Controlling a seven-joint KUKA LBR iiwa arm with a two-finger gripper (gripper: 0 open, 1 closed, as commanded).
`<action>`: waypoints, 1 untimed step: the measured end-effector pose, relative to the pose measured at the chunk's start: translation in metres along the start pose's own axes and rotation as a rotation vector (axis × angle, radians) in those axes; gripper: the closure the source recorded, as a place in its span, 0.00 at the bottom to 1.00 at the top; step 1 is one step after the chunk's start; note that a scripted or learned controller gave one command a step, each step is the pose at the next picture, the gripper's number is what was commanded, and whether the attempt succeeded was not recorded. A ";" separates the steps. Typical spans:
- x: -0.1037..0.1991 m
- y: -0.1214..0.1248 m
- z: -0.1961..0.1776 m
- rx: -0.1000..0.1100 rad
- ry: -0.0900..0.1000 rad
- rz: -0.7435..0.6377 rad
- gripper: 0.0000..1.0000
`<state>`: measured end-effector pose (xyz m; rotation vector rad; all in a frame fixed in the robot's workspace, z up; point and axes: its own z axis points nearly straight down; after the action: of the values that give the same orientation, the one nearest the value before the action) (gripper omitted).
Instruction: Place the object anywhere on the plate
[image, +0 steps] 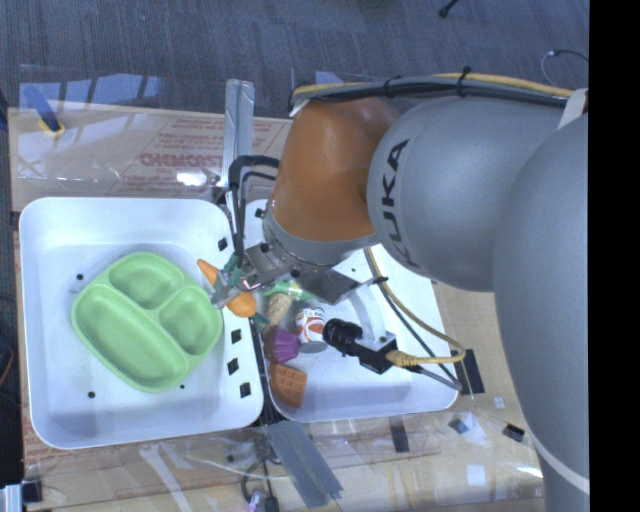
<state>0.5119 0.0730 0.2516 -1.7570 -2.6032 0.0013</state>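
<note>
Carrot-like orange object (210, 271) sits at the gripper (232, 285) over the bins' shared edge, just beside the green plate (145, 320), though whether the claw grips it cannot be told, so by appearances placement on the plate remains undone.

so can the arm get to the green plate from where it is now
Probably yes. The arm is already over the bins' shared edge, right beside the plate, which lies bare in the left bin with nothing over it.
</note>
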 end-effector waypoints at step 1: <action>-0.001 0.000 0.000 0.000 0.000 0.001 0.00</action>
<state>0.5120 0.0724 0.2515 -1.7587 -2.6023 0.0015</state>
